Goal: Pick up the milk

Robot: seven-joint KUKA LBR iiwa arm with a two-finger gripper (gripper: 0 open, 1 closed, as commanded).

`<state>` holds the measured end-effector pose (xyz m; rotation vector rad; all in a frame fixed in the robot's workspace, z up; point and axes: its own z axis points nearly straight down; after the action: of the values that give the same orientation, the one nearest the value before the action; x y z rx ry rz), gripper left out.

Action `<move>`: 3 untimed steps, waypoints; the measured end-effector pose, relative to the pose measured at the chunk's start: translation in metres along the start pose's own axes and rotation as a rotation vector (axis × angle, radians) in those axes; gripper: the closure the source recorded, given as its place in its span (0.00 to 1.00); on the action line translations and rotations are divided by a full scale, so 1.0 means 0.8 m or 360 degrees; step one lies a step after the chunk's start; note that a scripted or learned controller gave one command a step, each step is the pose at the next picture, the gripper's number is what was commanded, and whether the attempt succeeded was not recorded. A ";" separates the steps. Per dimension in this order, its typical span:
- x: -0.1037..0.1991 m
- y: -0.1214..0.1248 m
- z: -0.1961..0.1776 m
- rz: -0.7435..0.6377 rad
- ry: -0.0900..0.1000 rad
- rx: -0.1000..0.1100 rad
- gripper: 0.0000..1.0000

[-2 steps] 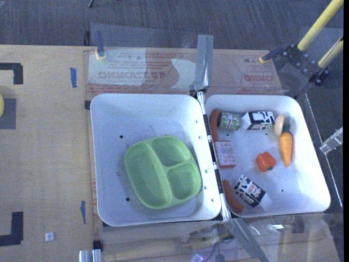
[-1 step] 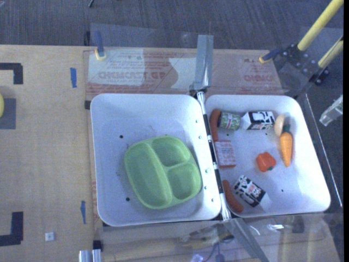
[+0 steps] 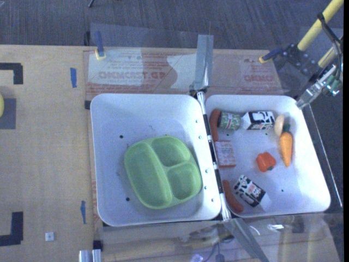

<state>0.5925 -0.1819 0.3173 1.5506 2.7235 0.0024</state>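
end effector: we see it [image 3: 327,86] up past the right bin's far-right corner, outside the rim; we cannot tell its state, it is too small and blurred
arm: we only make out yellow and grey hardware [image 3: 322,23] above that same corner
right bin: we use it [image 3: 319,168] as the landmark; white, shallow, it sits just beside the left bin on the tabletop [image 3: 43,146]
milk: we count two cow-print cartons; one [image 3: 258,120] lies near the right bin's far wall, about mid-width; the other [image 3: 249,190] lies tilted near its front wall, left of centre
green can: [image 3: 229,121] in the right bin, touching or just beside the far carton on its left
sausages: one [image 3: 215,123] along the right bin's left wall at the far end, another [image 3: 232,197] at the near end, just beside the front carton
small box: [image 3: 225,153] against the right bin's left wall, between the sausages
carrot: [image 3: 286,148] right of the bin's centre, with a pale piece [image 3: 279,125] just beyond it
orange pepper: [image 3: 265,161] near the centre, just left of the carrot
left bin: [image 3: 109,113] holds a green divided plate [image 3: 162,171]
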 end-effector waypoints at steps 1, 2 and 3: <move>-0.063 0.033 0.095 -0.0022 0.0001 0.0002 1.00; -0.025 0.095 0.108 0.0068 0.0000 -0.0001 1.00; -0.025 0.095 0.108 0.0068 0.0000 0.0000 0.00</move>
<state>0.6685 -0.1607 0.2313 1.6084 2.6895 0.0028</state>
